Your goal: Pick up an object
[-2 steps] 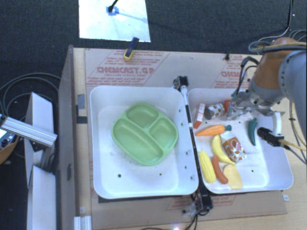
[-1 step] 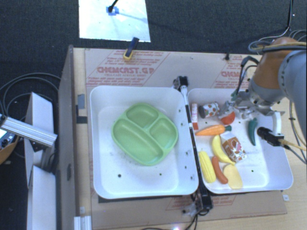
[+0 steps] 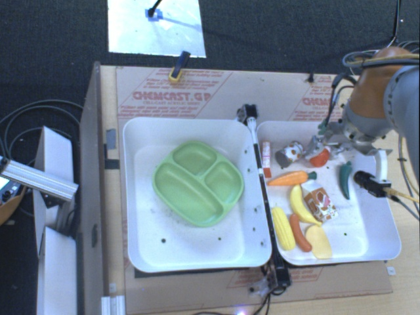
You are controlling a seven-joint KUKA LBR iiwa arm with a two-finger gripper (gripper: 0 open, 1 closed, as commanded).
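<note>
Dark carpet covered the floor around the counter. A pale sheet lay beyond it, and black cables looped at the left.

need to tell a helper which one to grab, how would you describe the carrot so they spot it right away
Look at the right-hand white bin, the one full of toy food. The carrot lies on its side near the bin's left wall, just above the banana. It is the only long orange piece with a small green tip, which points right; the corn and banana below it are yellow.
</note>
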